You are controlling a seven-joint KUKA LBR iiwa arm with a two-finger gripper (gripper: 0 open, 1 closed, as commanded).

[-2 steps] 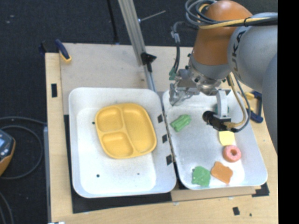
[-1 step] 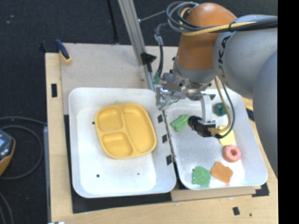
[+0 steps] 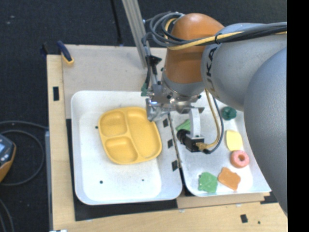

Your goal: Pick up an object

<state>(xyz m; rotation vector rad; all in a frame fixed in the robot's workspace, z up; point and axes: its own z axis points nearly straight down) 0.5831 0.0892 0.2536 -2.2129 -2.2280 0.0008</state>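
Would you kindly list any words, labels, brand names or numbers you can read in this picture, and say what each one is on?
Dark lettering on the grey arm, just right of the orange band: partly cut off at the edge of the casing, not readable as a word.
The yellow divided tray, the white bins and the small foam pieces, such as the pink ring, bear no text that I can make out.

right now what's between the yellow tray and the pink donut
In the camera view, the pincer and wrist hang between the yellow tray and the pink donut, over the bins' shared edge.
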